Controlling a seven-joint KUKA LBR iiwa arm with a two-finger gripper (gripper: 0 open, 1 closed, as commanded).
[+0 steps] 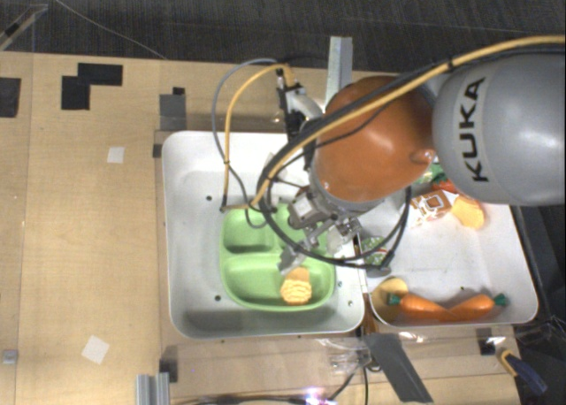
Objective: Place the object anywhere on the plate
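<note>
A green divided plate (252,278) lies in the left white bin (190,217). A yellow ridged object (296,288), like a small corn piece, rests in the plate's larger front compartment near its right side. My gripper (299,251) hangs just above and slightly behind that yellow object, over the plate's right part. The fingers are spread apart, and nothing sits between them. The orange wrist band and grey arm cover the bin's back right corner.
The right bin (508,244) holds two carrots (447,306) along its front edge, a yellow piece (469,213) and a small orange-white item (433,202) near the arm. Cables loop over the left bin's back. The wooden bench (80,235) spreads to the left.
</note>
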